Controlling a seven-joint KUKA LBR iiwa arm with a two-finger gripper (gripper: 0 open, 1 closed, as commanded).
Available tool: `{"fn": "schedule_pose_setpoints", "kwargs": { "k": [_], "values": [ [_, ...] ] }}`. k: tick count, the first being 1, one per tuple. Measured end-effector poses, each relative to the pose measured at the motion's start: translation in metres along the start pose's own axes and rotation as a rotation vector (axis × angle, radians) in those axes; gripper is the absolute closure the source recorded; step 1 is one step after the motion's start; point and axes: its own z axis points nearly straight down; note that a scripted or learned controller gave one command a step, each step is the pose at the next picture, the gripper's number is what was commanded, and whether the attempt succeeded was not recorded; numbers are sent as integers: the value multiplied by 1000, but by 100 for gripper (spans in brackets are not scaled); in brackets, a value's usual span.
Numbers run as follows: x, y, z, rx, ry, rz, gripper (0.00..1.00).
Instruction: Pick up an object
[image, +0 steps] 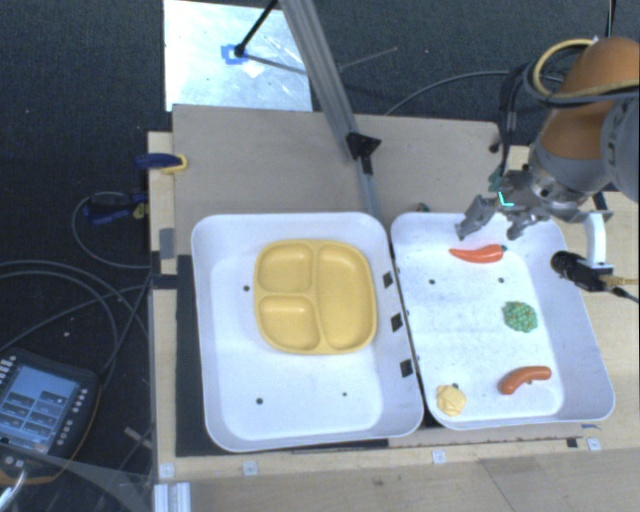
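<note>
- Chili pepper (477, 254), red-orange, lies in the right bin (590, 390), just under the hand (492, 226) and slightly toward the yellow tray (315, 296).
- Hand hangs above the bin's far end, fingers spread, nothing between them.
- Farther from the hand, toward the bin's near end: green clump (519, 316), sausage (524, 378), yellow piece (451, 400).
- Risk: pepper is low and slim; fingers may close above it or nudge it sideways, leaving an empty grasp.
- Risk: bin wall close behind hand; a skewed descent could clip it.
</note>
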Motion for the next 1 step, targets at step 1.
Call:
{"fn": "schedule_pose_setpoints", "kwargs": {
  "k": [1],
  "values": [
    [4,-7,44,4,0,4,0]
  ]
}}
